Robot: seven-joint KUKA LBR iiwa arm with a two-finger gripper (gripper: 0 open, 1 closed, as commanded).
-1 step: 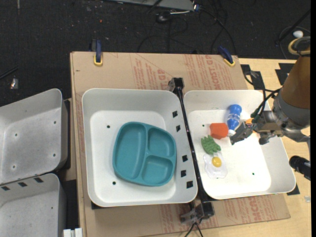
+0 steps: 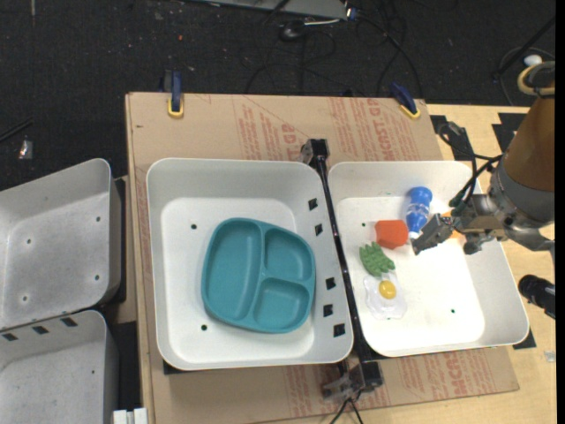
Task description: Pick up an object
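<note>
Right bin: shallow white plastic bin (image 2: 494, 321), holding four small items grouped in its left half.
Red item: small red block (image 2: 392, 232), far-left of the group, just left of the gripper.
Blue item: small blue and white bottle-like object (image 2: 418, 205), just beyond the red block, long axis running near to far.
Green item: small green leafy toy (image 2: 377, 259), just nearer than the red block.
Egg item: flat white fried-egg toy with yellow yolk (image 2: 386, 292), nearest of the group.
Left bin: shallow white bin (image 2: 168, 263) bearing a teal three-compartment plastic plate (image 2: 258, 275).
Gripper: dark two-finger gripper (image 2: 448, 235) hung low over the right bin's middle, fingers spread apart with nothing between them.
Arm pose: grey arm with orange band (image 2: 534, 170) reached in from the right, wrist bent towards the left.
Deciding relation: red block lay closest, directly left of the fingertips; a short leftward shift and descent was judged sufficient.
</note>
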